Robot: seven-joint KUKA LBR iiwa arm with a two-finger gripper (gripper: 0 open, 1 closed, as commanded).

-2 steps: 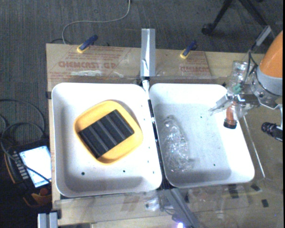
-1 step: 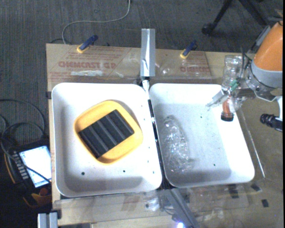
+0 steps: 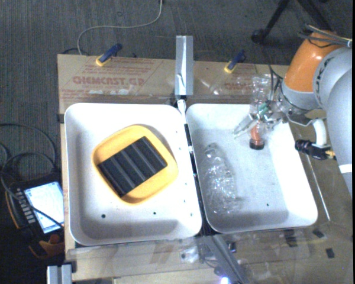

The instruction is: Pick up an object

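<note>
Camera view: gripper (image 3: 257, 136) sits low in the right bin (image 3: 296, 212); can't tell if open; clear bottle (image 3: 219, 176) lies nearby.

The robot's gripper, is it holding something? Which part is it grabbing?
It cannot be told. The gripper hangs over the right bin, its tip blurred; the clear plastic bottle lies apart from it.

A single fixed camera looks down at a slant on the worktop (image 3: 136, 78) from above, far enough back to take in both white bins, the left bin (image 3: 77, 158) and the right bin (image 3: 284, 188), whole, with dark floor (image 3: 47, 16) beyond. The arm (image 3: 331, 81) enters at the right edge.
</note>
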